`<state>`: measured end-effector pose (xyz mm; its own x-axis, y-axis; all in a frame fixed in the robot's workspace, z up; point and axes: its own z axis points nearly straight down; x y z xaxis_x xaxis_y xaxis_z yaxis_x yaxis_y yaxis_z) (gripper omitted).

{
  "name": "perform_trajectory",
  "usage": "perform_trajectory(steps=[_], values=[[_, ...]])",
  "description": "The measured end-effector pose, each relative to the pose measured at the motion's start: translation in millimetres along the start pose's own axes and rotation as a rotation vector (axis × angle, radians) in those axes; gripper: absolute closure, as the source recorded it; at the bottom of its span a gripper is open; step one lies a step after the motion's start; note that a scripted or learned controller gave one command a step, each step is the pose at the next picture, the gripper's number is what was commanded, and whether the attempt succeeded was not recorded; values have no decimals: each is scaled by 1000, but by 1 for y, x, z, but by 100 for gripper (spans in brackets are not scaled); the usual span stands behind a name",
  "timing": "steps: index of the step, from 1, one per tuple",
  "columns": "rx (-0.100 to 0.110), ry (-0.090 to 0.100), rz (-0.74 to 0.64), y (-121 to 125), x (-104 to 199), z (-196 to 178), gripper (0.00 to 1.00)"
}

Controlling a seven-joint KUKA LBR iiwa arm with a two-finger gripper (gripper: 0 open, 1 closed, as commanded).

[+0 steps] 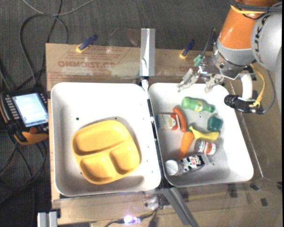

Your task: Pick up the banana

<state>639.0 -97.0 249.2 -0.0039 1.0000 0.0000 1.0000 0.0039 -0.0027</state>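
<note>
One cardboard sheet [92, 65] reads "CHEMGEST"; banana [206, 134] lies unlabelled.

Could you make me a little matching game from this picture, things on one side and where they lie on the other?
Things:
1. banana
2. yellow tray
3. green bottle
4. carrot

Places:
A. in the left bin
B. farthest back in the right bin, nearest the end effector
C. right bin, just left of the banana
D. middle of the right bin, below the teal cup

Pairs: 1-D, 2-A, 3-B, 4-C
</note>
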Motion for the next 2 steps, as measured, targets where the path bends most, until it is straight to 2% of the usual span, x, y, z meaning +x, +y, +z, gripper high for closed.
perform_trajectory(steps=[1, 2], values=[[1, -1, -56, -54, -42, 67, 0], [0, 0, -126, -78, -45, 81, 0]])
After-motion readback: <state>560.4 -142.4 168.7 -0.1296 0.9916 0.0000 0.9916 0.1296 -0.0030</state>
